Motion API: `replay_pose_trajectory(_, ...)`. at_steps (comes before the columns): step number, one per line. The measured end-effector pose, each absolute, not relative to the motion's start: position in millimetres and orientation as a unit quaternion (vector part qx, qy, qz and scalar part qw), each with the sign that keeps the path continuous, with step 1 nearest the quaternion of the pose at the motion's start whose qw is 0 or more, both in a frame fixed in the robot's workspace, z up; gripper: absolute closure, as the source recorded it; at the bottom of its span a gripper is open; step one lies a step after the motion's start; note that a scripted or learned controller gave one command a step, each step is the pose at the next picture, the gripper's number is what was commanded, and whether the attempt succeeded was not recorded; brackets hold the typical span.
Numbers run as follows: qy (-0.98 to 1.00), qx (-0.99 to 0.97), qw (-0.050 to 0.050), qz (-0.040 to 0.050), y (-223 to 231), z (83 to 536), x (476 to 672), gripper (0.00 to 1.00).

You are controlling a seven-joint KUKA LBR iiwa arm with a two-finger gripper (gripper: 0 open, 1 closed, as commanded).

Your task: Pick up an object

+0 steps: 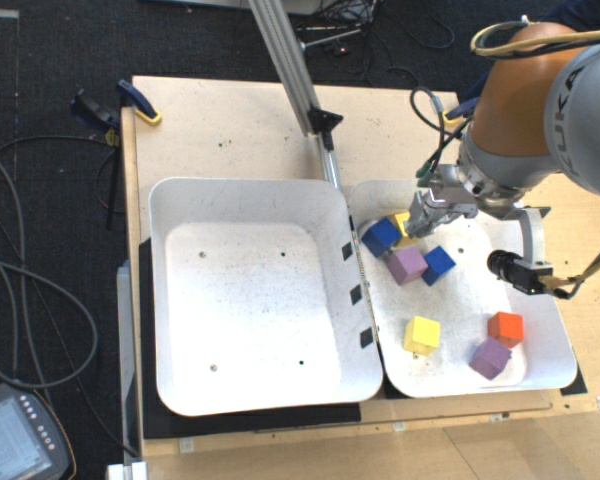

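The arm (540,98) reaches in over the right bin (550,368), its gripper (420,218) low above a cluster of blocks near that bin's upper left corner. Whether the hand is wide, narrow or holding anything cannot be told from here. Just beside it sit a blue block (380,236), a small yellow piece (402,222), a purple block (408,264) and a second blue block (439,263). Further down the same bin lie a yellow block (422,334), an orange block (506,327) and another purple block (490,357). The left bin (180,218) stands alongside.

Robotics lab, bench (230,118) on dark carpet, loose cables (20,198), teach pendant (15,438)
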State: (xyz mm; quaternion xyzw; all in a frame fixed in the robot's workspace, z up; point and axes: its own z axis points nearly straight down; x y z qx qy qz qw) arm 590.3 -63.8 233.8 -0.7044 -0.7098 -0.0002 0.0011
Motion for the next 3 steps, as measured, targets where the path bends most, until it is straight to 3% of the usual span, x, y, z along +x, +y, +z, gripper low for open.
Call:
replay_pose_trajectory(1,-0.710,-0.704,0.000,-0.0010,-8,241,587.2,1.00)
replay_pose_trajectory(3,-0.710,-0.705,0.002,0.0004,86,235,554.4,1.00)
